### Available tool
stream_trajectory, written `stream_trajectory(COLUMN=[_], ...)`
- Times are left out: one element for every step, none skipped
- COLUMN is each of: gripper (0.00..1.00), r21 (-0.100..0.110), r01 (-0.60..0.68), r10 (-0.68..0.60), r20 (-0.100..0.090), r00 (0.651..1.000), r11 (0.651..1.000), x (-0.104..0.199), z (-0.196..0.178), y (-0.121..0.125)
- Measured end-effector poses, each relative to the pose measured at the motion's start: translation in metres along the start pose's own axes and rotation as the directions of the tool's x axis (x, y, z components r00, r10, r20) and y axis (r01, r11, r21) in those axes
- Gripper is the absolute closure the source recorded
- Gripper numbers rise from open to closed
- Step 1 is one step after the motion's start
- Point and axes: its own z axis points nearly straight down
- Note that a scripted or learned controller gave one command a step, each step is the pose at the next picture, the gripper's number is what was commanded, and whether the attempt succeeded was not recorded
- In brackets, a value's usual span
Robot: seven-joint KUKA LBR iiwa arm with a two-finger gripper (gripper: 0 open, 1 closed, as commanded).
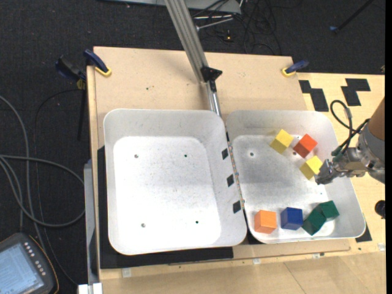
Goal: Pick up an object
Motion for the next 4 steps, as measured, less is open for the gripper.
stream_trajectory(gripper=[1.00, 1.00, 1.00, 1.00], r21=[0.004, 0.007, 0.005, 0.006], r01=[0.005, 0.004, 0.006, 0.005], r10=[-0.005, -0.004, -0.006, -0.005], r20=[-0.004, -0.005, -0.005, -0.005], r00=[1.000, 1.000, 1.000, 1.000], r11=[1.000, 1.000, 1.000, 1.000], x=[0.049, 0.100, 0.157, 0.205], z=[-0.005, 0.003, 0.005, 0.008], y=[0.025, 0.039, 0.059, 0.072])
